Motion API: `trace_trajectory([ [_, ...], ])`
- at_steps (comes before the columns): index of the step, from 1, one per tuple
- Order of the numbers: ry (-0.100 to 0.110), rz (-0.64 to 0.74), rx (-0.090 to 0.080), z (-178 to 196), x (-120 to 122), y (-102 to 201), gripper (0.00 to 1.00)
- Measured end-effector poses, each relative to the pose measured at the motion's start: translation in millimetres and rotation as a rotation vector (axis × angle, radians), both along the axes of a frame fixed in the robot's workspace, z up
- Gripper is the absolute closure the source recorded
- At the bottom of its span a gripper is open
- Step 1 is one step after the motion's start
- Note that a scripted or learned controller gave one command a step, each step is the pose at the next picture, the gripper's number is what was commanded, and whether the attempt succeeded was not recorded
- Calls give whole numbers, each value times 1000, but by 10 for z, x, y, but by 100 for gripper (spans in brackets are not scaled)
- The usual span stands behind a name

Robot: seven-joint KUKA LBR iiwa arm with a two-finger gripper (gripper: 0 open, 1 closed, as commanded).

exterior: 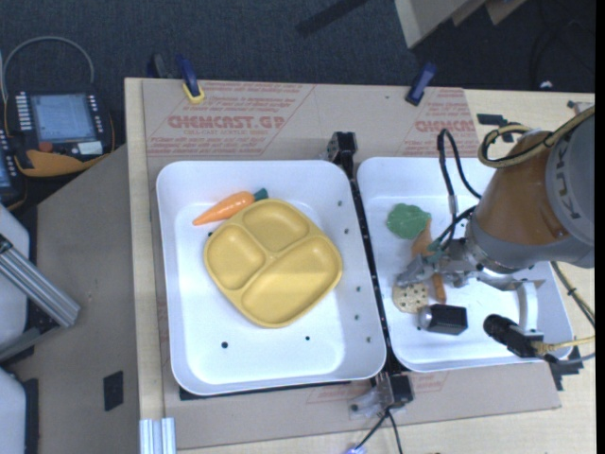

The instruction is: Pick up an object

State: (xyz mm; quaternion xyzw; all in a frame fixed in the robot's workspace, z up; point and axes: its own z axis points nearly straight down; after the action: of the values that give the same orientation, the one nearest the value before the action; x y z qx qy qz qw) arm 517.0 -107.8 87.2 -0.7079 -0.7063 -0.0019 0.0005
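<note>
gripper (423,274): grip state cannot tell | cracker (409,297): tan, dotted, round, right bin (473,353), just beside gripper

Two shallow white bins sit side by side on the table, a left bin (180,282) and a right bin (473,348). The left bin carries one yellow divided plate (272,263) with three compartments near its middle, and one toy carrot (225,207) toward its far edge. The right bin carries one green broccoli-like toy (407,219) toward its far left corner, one tan cracker-like piece with dark dots (409,297) by its left edge, and one small dark block (444,319) toward its near edge.
</note>
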Motion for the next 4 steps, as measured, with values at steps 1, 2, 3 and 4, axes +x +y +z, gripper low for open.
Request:
trace_trajectory([
  [1,-15,2,-5,155,38,-4,100],
  [2,-3,3,-5,600,-7,11,100],
  [3,-6,3,-6,1223,-3,-51,100],
  [4,-4,3,-6,1528,11,-53,100],
])
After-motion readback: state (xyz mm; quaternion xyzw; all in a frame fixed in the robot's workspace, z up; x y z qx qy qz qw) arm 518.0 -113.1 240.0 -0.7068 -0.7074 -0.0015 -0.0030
